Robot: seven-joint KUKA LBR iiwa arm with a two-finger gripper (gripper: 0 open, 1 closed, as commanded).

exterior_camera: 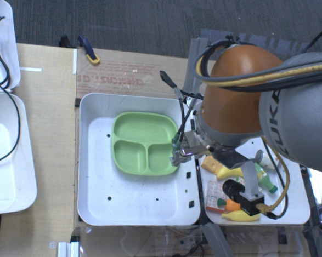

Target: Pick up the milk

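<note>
Hangs with the metal gripper (179, 149) at the right edge of a smooth, rounded green three-compartment plate (140, 143), flat in a shallow white bin (90, 197); cannot tell whether open or closed. Leaves the milk (217, 195), a small boxy printed carton, in the neighbouring bin (297, 210), beside an orange carrot (231, 205), a curved yellow banana (237, 215) and a green bottle (267, 185), apart from the gripper.

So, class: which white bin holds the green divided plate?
The bin in the middle of the view, left of the arm, holds the green plate. The bin under the arm holds small mixed items instead.
</note>
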